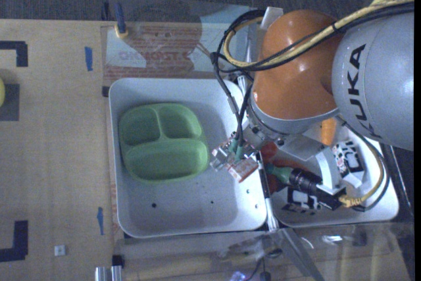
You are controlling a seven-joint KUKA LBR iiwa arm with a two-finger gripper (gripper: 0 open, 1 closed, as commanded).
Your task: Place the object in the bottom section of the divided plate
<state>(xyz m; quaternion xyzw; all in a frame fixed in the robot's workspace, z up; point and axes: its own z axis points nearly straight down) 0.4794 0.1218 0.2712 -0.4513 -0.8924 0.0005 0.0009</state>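
1. Noted two shallow white bins side by side on a wooden bench (pixel 52 141); left bin (pixel 177 217) and right bin (pixel 388 204) met at a shared wall near the lower centre.
2. Found a green divided plate (pixel 163 141) in the upper left part of the left bin, with two small sections toward the top and one large section toward the bottom.
3. Observed the grey arm (pixel 381 76) with its orange band (pixel 296 62) reaching in from the right, covering much of the right bin.
4. Located the gripper (pixel 231 158) low over the left bin, just beside the plate's right edge.
5. Recorded a small object (pixel 242 170) with reddish and pale parts at the gripper's tip, off the plate; could not tell whether gripped or whether the gripper was open or closed
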